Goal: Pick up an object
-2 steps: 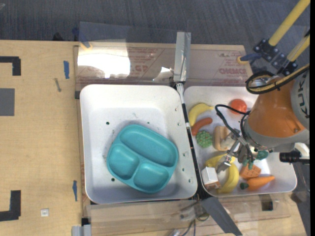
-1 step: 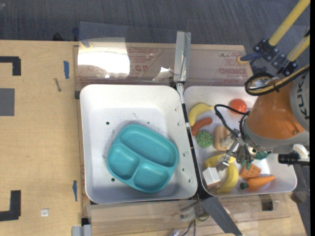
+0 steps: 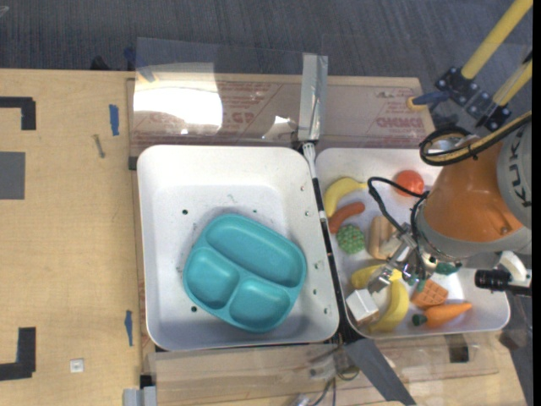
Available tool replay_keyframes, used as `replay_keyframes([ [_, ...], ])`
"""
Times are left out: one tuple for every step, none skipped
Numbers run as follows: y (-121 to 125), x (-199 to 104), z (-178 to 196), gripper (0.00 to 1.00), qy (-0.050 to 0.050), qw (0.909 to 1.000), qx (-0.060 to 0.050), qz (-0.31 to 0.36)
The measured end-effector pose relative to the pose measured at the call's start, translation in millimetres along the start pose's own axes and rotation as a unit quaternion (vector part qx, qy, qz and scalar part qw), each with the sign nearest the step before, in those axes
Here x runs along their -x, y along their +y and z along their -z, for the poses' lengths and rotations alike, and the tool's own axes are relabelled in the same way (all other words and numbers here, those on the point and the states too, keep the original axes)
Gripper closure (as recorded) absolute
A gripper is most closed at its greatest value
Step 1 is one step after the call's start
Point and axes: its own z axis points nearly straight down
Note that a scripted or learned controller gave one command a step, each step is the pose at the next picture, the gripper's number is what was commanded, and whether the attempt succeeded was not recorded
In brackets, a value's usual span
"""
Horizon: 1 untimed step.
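My gripper [image 3: 397,265] reaches down into the right bin [image 3: 494,320] from under the orange wrist band [image 3: 470,203]. It hangs low among toy foods, just above a yellow banana [image 3: 394,301] and a white block [image 3: 362,304]. A tan bread piece [image 3: 379,235] lies right beside it on the left. Around it are a green round piece [image 3: 351,239], a red chili [image 3: 346,214], a second banana [image 3: 341,191], a red tomato [image 3: 410,180], an orange waffle-like piece [image 3: 429,293] and a carrot [image 3: 449,313]. The wrist hides part of the bin's middle.
The left bin [image 3: 161,227] holds a teal divided plate [image 3: 243,271]. A raised rim [image 3: 319,227] separates the two bins. Clear plastic and cardboard stand behind the bins [image 3: 254,108]. A yellow-and-black cable assembly [image 3: 473,83] rises at the upper right.
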Motion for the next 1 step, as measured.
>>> replay_keyframes([
  [-5.5, -3.4, 0.3, 0.00, -0.004, 1.0000, 0.001, -0.009],
])
